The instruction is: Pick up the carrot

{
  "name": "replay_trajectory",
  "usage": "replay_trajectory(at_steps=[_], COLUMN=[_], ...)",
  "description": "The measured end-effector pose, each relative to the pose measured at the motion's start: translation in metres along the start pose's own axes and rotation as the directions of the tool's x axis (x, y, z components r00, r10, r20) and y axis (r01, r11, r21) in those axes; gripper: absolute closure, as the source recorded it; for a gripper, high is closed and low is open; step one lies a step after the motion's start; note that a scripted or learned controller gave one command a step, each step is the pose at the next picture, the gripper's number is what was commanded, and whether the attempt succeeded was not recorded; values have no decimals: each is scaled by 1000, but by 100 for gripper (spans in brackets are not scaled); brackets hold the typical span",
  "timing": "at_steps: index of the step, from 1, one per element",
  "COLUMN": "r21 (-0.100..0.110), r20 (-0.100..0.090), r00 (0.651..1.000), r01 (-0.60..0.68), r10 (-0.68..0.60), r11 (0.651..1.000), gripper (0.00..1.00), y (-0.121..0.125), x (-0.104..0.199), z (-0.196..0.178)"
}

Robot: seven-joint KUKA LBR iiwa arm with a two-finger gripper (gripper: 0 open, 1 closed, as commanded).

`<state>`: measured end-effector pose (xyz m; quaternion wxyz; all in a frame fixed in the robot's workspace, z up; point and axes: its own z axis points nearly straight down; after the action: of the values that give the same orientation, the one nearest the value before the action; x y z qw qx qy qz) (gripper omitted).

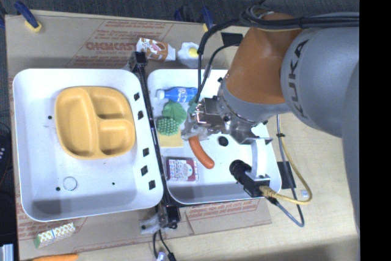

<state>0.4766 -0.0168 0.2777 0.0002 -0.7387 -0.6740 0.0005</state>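
1. Hanging over the right bin (183, 194), one claw (197, 126); opening impossible to tell, grip likewise.
2. Lying just below the claw, one carrot (201, 153), slanting toward the bin's middle, open floor showing to its right.
3. Crowding the claw's left: one green toy (171, 118), one blue bottle (178, 94), one red-and-white packet (181, 169) below.
4. Sitting in the left bin (27, 150): one yellow divided tray (95, 120), wide bare floor surrounding it.
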Motion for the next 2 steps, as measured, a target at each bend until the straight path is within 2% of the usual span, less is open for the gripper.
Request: replay_trajectory(at_steps=[1,2], r21=[2,3], r20=[-1,0], r00=[999,1000], r01=[-37,4], r10=[37,-4], r11=[999,1000], gripper=[100,100], y=[0,2], x=[-8,-27], z=[-35,10])
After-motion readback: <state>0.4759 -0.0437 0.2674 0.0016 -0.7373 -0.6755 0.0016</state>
